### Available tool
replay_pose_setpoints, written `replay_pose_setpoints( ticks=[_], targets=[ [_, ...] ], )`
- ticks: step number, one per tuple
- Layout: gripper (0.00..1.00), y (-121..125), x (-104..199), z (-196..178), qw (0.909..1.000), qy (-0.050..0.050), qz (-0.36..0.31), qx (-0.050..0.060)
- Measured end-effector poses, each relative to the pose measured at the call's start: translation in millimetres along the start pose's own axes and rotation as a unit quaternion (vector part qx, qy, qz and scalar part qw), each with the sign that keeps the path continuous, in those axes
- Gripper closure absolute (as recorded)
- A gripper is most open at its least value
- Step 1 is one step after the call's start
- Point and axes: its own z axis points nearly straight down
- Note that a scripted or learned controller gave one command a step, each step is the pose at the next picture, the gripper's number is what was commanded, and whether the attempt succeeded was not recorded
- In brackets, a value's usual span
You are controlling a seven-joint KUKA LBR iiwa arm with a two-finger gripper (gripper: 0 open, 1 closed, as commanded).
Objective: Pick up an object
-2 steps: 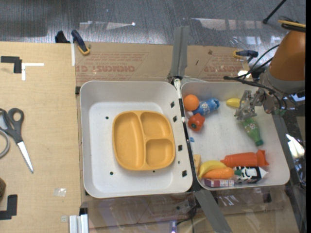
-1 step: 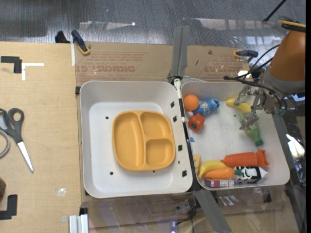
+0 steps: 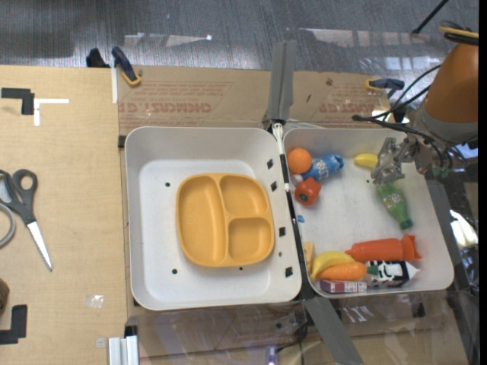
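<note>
The gripper (image 3: 389, 166) hangs over the far right part of the right bin (image 3: 437, 219), its metal fingers pointing down toward the bin floor; whether they are spread or pressed together cannot be told from here, and nothing can be seen between them. Just below the fingertips lies a green bottle (image 3: 396, 205), tilted along the bin's right wall, too close to the fingers to say if they touch it. Near the far edge, just left of the gripper, sits a small yellow piece (image 3: 366, 160). Toward the bin's far left corner are an orange ball (image 3: 299, 160), a blue toy (image 3: 327, 166) beside it, and a red pepper (image 3: 307, 192) just in front. Along the near edge lie an orange carrot-shaped toy (image 3: 384, 248), a banana (image 3: 329, 261), and a black-and-white box (image 3: 388, 273). The left bin (image 3: 148, 226) holds a yellow divided plate (image 3: 225, 219) at its middle. Scissors (image 3: 27, 211) rest on the wooden bench (image 3: 61, 280) near its left edge.
</note>
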Motion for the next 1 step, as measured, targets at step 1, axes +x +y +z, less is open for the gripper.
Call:
replay_pose_setpoints(
  ticks=[1],
  targets=[
    [0.0,0.4,0.0,0.1,1.0,0.0,0.0,0.0]
  ],
)
